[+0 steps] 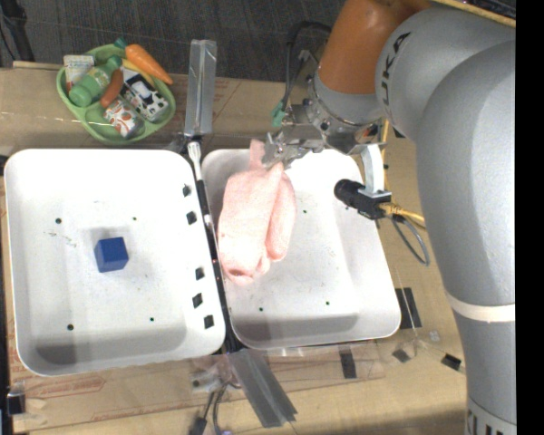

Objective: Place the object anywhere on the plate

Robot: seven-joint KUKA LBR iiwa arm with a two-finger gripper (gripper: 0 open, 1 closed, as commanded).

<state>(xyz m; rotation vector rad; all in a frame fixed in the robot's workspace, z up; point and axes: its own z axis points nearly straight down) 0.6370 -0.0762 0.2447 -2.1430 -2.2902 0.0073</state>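
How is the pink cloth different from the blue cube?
The pink cloth is soft and floppy, hanging long from the gripper, which pinches its top; the blue cube is hard-looking, boxy and sits flat by itself. The cloth is much bigger than the cube. The cloth is over the right bin; the cube is in the left bin. Each is one plain colour.

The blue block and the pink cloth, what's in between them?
In the camera view, between the blue block and pink cloth lie bare white bin floor and the two bins' adjoining walls.
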